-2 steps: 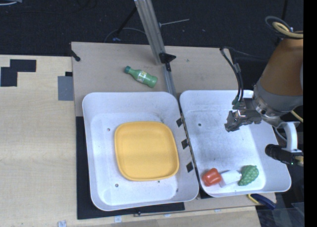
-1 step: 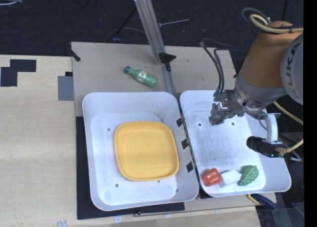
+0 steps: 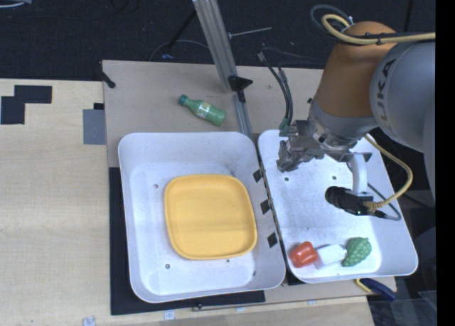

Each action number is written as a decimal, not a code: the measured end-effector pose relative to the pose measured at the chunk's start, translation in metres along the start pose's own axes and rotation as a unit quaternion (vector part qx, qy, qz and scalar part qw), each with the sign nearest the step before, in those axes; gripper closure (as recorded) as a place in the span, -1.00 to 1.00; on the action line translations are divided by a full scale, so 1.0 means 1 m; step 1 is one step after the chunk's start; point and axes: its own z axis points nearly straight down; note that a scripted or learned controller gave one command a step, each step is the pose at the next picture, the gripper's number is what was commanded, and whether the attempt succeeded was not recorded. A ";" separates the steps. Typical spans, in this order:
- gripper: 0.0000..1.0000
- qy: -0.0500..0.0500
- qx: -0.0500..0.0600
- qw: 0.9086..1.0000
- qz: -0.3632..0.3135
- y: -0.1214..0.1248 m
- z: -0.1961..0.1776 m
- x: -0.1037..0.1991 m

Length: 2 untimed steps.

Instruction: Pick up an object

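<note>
In the right bin [image 3: 398, 257], along its front edge, a red toy pepper [image 3: 303, 253], a small white block [image 3: 330, 254] and a green knobbly toy [image 3: 357, 251] lie in a row. My gripper [image 3: 286, 160] hangs over the back left part of that bin, close to its left wall and well behind those three things. I see nothing held in it. A square yellow plate [image 3: 210, 216] lies flat in the middle of the left bin [image 3: 138, 154].
A small green bottle [image 3: 202, 109] lies on its side on the bench behind the left bin. A slanted aluminium post [image 3: 219, 40] rises behind the gap between the bins. Black clips [image 3: 264, 206] sit along the wall between the bins.
</note>
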 end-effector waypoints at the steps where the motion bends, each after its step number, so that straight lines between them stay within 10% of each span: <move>1: 1.00 0.000 0.000 1.000 0.000 0.025 0.006 0.047; 2: 1.00 0.000 -0.001 1.000 0.000 0.045 0.001 0.099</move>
